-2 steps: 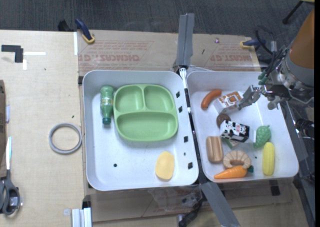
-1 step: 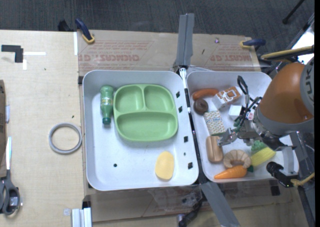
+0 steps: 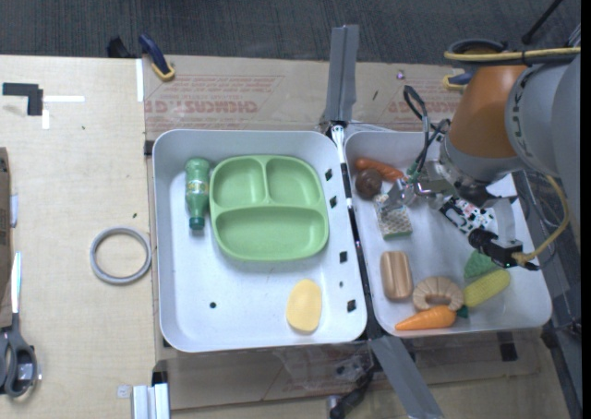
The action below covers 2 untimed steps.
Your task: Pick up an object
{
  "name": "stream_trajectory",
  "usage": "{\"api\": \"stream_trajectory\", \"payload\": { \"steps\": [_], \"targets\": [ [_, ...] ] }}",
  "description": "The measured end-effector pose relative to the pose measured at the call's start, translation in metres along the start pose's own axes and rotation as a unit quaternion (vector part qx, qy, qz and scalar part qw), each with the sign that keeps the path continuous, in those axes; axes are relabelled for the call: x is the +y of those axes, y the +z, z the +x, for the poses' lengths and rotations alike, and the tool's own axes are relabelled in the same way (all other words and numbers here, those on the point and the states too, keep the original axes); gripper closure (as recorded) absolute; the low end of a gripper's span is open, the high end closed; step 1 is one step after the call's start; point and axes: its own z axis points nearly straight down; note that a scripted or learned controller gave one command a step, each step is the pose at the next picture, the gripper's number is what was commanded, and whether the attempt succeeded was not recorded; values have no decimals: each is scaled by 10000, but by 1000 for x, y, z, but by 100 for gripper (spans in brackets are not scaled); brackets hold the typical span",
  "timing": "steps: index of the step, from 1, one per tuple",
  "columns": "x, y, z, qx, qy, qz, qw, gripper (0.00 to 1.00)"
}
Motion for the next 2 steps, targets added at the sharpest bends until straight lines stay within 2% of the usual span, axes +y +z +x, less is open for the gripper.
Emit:
{"api": "stream_trajectory", "payload": {
  "steps": [1,2],
  "targets": [
    [20,-95,25,8,-356,51,9994,0],
    [17,-19,4,-18,-27,-25,10000,0]
  ]
}}
